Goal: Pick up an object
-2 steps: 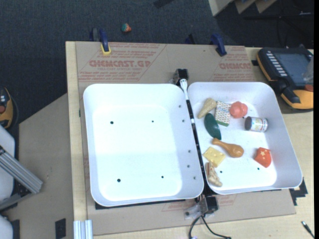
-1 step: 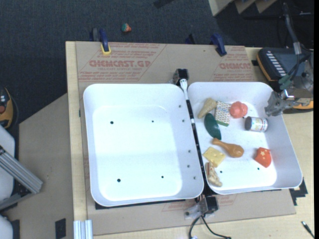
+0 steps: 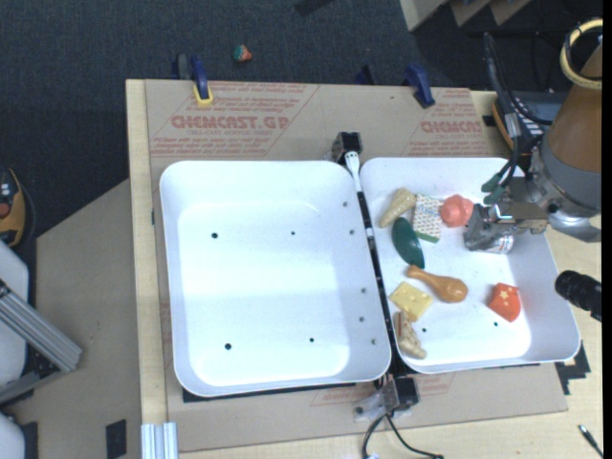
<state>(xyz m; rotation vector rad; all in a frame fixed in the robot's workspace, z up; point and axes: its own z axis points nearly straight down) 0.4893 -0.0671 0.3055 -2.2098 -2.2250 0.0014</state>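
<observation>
On a brown board (image 3: 287, 113) clamped above dark carpet (image 3: 115, 27), two white bins sit side by side, the right bin (image 3: 545, 342) holding toy food including a pink piece (image 3: 456, 209) just beside the gripper (image 3: 488, 235), whose finger state I cannot tell.

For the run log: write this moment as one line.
two-finger gripper low in right white bin | beside pink round toy | nothing seen held | red strawberry toy lying apart

Pink ball (image 3: 456, 210), green pod (image 3: 408, 242), red strawberry (image 3: 505, 300) lie in rt bin (image 3: 550, 338).
</observation>
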